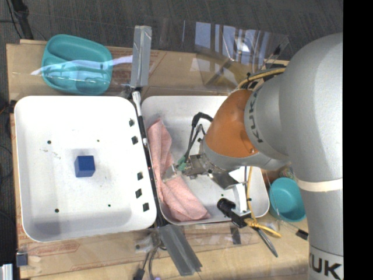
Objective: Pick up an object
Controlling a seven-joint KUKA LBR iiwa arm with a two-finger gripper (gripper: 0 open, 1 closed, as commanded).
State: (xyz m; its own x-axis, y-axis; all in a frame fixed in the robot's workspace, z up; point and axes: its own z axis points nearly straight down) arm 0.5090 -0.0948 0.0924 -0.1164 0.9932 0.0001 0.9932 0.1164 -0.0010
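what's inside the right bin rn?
In the right bin, a pink cloth lies crumpled along the left wall, with the gripper at its edge. The arm covers the bin's right half, so anything there is hidden.

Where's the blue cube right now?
The blue cube lies in the left bin, a little left of its centre, alone on the white floor. The pink cloth and the gripper are across the divider in the right bin.

Two bins sit side by side on the desk (87, 247). A block (85, 165) lies in the left bin (35, 156); a cloth (169, 174) lies along the right bin's (175, 107) left wall, the arm (274, 121) above it.
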